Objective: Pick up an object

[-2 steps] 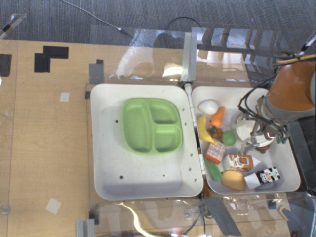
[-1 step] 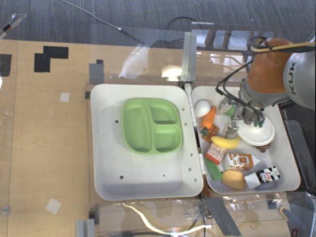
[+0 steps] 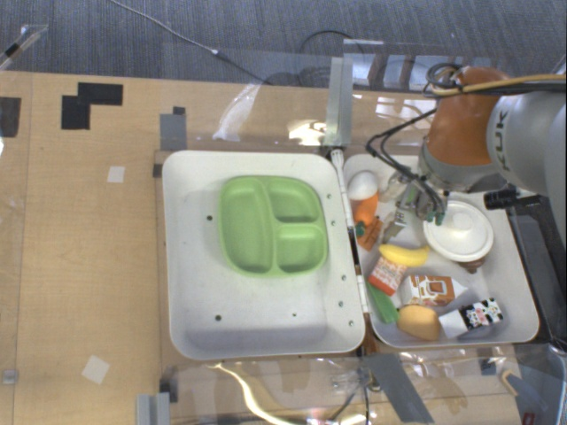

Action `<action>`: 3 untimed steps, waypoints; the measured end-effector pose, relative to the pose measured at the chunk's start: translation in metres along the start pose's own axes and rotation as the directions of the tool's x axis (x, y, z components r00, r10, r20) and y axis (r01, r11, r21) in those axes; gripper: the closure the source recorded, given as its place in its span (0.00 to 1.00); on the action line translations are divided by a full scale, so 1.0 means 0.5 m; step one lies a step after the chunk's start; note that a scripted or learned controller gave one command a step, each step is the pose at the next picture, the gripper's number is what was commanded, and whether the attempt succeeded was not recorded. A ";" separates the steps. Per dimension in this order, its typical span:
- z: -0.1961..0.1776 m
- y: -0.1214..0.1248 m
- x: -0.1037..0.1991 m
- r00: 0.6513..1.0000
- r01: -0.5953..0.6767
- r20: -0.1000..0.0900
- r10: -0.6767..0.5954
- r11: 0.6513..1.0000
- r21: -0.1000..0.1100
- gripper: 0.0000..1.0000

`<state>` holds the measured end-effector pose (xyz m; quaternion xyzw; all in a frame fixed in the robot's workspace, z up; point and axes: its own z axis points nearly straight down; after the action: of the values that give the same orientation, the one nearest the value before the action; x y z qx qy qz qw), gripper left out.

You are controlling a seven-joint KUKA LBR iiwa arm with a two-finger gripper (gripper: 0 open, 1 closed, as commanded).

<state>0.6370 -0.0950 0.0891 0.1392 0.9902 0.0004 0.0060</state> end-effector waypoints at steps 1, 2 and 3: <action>-0.015 -0.131 0.118 1.000 0.006 -0.005 -0.006 1.000 0.002 0.00; -0.040 -0.123 0.111 1.000 0.015 0.005 -0.015 1.000 0.000 1.00; -0.315 0.007 0.054 0.995 0.098 0.012 -0.098 0.995 -0.003 1.00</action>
<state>0.6098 -0.0843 0.2462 0.0904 0.9958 0.0009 0.0121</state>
